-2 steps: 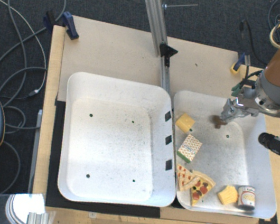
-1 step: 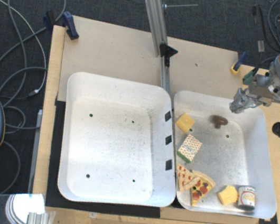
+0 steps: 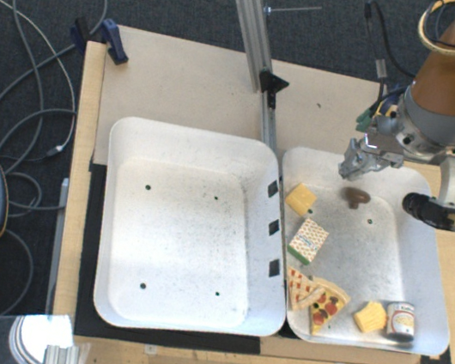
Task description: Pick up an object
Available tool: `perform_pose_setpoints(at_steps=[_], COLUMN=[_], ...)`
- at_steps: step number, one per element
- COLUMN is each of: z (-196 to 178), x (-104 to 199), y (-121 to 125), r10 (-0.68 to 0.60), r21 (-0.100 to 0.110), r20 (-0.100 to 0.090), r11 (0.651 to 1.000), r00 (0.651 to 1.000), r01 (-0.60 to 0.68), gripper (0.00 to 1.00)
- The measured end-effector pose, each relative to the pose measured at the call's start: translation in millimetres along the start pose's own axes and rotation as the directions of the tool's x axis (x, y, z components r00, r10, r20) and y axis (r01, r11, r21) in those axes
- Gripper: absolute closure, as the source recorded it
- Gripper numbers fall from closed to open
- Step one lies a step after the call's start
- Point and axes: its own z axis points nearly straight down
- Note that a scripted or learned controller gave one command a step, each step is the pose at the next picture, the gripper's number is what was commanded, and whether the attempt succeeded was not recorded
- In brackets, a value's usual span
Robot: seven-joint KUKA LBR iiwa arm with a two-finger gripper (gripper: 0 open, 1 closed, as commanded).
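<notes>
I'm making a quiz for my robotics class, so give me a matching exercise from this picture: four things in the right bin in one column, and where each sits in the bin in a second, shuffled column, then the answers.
Things:
1. small can
2. brown disc
3. pizza slice toy
4. patterned green-edged box

Places, as seen in the camera view:
A. near the bin's middle-left, below the upper yellow block
B. bottom right corner, beside the lower yellow block
C. top of the bin, just under the claw
D. bottom left of the bin

Pairs: 1-B, 2-C, 3-D, 4-A
</notes>
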Motion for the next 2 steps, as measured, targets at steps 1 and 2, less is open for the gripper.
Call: perform_pose_setpoints(at_steps=[1,2], z=[11.4,10.4], x=[51.8,104.9], y=[8.3,28.0], r10=[0.0,-0.001], r21=[0.002,-0.006], r20=[-0.001,0.001], r11=[1.0,1.0], r00=[1.0,1.0], r01=[0.0,0.001], gripper=[1.0,1.0])
